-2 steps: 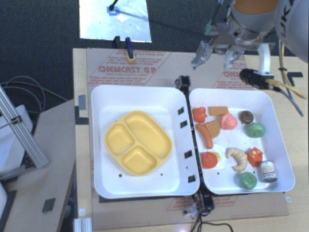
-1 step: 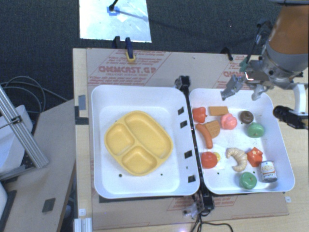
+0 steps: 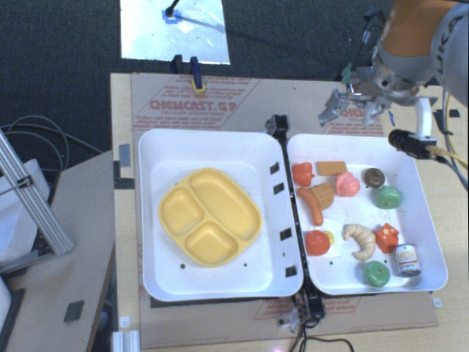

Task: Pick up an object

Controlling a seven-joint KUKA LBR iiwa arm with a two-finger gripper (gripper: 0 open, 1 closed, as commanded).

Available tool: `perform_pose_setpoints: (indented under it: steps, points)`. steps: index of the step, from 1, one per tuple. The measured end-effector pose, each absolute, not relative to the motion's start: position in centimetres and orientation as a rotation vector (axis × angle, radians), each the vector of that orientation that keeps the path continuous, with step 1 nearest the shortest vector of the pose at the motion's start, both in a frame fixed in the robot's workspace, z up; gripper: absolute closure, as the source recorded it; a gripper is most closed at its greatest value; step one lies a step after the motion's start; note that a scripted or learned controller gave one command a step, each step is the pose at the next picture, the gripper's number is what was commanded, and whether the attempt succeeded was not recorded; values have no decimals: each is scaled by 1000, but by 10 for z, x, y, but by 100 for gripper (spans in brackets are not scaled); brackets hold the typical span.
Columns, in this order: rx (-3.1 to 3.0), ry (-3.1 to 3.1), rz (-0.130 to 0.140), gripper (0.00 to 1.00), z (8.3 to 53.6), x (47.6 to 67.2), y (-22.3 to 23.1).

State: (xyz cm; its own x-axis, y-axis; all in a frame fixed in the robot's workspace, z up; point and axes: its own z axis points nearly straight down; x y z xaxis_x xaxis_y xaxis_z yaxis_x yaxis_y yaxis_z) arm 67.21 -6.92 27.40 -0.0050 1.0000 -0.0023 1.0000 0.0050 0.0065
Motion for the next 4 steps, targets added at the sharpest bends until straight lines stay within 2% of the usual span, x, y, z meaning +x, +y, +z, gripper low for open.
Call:
perform_pose_setpoints:
  steps: [1, 2, 3, 4]
  points:
    - [2229, 2217, -6, 0, 222, 622, -138]
    - [2228, 2219, -6, 0, 78, 600, -201]
    - [2215, 2218, 6, 100, 97, 605, -197]
    - [2199, 2227, 17, 100, 231, 641, -122]
